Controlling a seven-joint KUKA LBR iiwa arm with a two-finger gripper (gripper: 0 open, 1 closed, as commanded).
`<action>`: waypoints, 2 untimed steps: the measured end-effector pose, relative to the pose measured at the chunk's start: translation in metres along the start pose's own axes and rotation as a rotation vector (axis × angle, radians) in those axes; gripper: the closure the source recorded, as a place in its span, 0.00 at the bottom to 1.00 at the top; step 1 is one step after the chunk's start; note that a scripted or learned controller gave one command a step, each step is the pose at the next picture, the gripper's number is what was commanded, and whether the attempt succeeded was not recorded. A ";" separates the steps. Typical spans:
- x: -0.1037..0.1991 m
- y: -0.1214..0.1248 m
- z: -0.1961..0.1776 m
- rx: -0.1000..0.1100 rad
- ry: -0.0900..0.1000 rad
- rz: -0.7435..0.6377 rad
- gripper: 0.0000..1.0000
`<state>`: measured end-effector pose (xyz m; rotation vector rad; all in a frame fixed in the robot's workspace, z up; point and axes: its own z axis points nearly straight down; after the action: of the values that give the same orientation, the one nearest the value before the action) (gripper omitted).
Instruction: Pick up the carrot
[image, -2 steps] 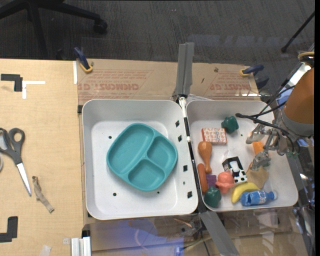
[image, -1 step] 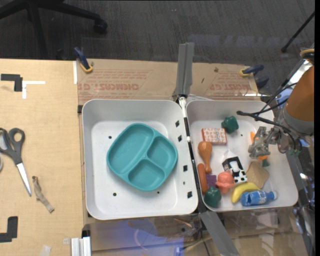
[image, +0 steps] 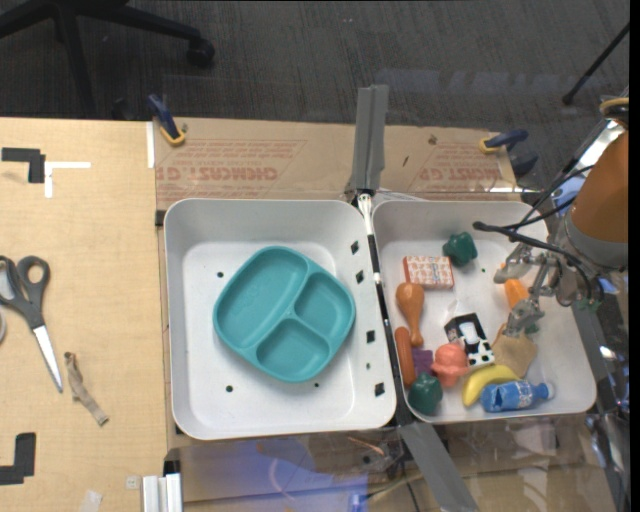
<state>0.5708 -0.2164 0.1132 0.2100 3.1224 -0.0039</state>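
The carrot (image: 514, 292), a short orange piece, lies on the floor of the right bin (image: 570, 400) toward its right side, just beside the claw (image: 527, 290), whose metal fingers hang over that spot; whether they are open or closed around anything cannot be told from this angle. Below the carrot sits a tan wedge-shaped piece (image: 514, 354), then a yellow banana (image: 487, 380) touching a blue bottle (image: 516, 395) near the bin's front wall. To the left lie a black-and-white dice block (image: 470, 338), a pink toy (image: 451, 362), a green pepper (image: 425, 394), a red-orange sausage shape (image: 404, 352) and an orange drumstick shape (image: 410, 304). A pink printed box (image: 428, 271) and a dark green toy (image: 460, 247) lie further back. The left bin (image: 190, 400) holds a teal divided plate (image: 285, 313). Scissors (image: 30, 310) rest on the table (image: 80, 220) well apart to the left.
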 end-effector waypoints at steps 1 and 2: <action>-0.018 -0.002 0.019 -0.001 0.004 -0.052 0.00; -0.020 -0.001 0.008 0.001 0.000 -0.055 1.00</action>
<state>0.5910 -0.2201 0.1057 0.1236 3.1268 -0.0055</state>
